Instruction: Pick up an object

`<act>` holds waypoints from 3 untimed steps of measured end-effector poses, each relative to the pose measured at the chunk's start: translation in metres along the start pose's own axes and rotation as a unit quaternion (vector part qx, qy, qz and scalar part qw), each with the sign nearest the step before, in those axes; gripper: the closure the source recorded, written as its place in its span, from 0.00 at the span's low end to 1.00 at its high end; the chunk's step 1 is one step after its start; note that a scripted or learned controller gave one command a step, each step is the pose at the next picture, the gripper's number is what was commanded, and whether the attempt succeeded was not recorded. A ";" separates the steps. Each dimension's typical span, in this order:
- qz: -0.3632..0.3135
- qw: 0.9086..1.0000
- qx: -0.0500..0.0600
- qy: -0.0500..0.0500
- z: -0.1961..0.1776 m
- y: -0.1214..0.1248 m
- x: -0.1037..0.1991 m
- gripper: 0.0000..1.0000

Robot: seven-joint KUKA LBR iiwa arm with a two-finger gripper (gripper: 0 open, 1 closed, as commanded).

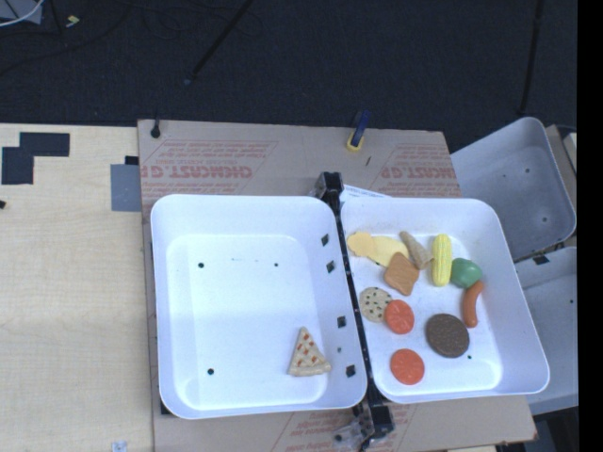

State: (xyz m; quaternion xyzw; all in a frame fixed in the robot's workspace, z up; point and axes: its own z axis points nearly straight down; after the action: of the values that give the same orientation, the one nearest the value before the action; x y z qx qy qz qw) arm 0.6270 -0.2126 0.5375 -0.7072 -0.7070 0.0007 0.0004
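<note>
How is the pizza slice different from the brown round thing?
The pizza slice is a tan triangle with a criss-cross top; the brown disc is dark and round. The pizza slice lies alone in the left bin; the brown disc sits among other toy foods in the right bin. Both lie flat.

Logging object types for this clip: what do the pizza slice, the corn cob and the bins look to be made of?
Pizza slice: probably moulded plastic toy food, matte tan with red dots. Corn cob: likely the same, uniform bright yellow, slight sheen. Left bin and right bin: seemingly thin formed plastic, smooth white, rounded corners and rolled rims.
</note>
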 end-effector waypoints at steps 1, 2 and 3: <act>0.002 1.000 0.004 0.002 0.003 -0.110 0.010 1.00; -0.001 1.000 0.000 0.000 0.000 -0.081 0.007 1.00; -0.002 1.000 0.000 0.000 0.000 -0.061 0.000 1.00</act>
State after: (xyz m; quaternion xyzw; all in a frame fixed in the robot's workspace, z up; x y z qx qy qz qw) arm 0.5656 -0.2128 0.5373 -0.7061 -0.7081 0.0006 0.0002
